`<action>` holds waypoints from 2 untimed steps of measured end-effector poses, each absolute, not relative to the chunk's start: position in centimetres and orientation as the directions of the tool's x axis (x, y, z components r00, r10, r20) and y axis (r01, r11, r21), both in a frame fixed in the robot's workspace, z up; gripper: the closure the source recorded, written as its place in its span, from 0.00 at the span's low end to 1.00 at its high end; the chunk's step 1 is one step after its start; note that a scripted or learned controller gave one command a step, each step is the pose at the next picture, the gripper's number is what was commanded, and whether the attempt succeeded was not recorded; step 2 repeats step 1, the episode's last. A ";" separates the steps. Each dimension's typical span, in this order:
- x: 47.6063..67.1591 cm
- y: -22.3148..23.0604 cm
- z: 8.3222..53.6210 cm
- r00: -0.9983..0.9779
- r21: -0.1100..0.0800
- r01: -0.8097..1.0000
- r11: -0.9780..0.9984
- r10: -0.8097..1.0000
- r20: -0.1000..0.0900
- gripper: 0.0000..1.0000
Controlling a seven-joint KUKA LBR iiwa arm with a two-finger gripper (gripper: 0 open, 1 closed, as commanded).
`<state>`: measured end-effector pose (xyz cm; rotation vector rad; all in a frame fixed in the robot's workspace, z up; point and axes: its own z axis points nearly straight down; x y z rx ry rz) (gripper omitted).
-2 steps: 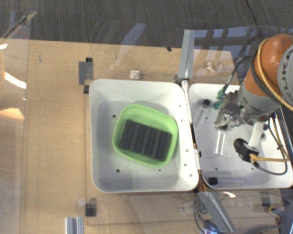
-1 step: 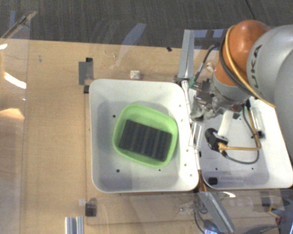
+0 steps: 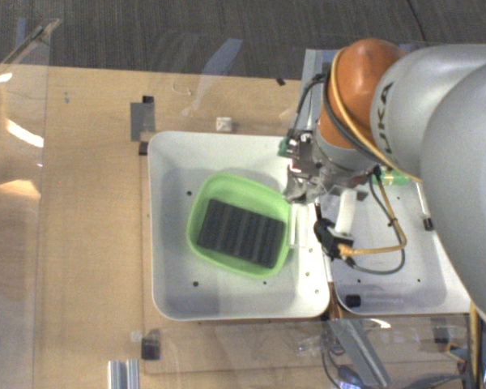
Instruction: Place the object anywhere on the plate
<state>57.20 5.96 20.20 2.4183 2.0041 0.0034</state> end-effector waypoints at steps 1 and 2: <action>57.2 5.9 20.2 0.186 0.002 0.983 -0.186 0.983 0.001 0.00; 57.2 5.9 20.2 0.186 0.002 0.983 -0.186 0.983 0.001 0.00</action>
